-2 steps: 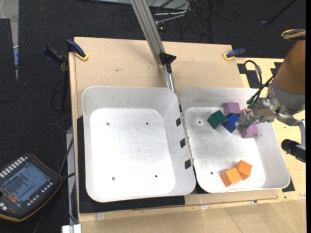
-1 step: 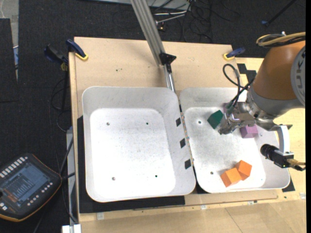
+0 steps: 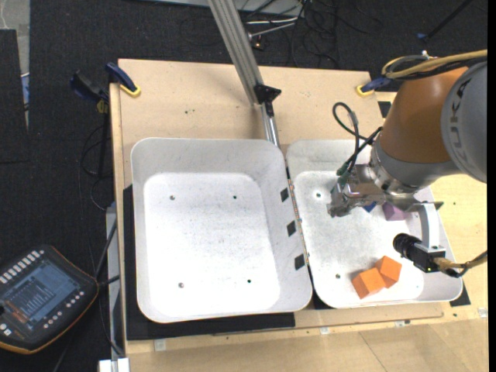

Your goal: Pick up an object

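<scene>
Orange blocks (image 3: 378,277) at the right bin's (image 3: 310,285) near end look light and rigid, best pinched across flat sides; whether my pincer (image 3: 341,205) is spread I cannot tell.

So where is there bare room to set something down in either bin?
The left bin offers a wide bare floor from wall to wall. In the right bin, free floor lies along the divider side, left of the gripper. It is crowded at the right: orange blocks, a purple object and the arm.
</scene>
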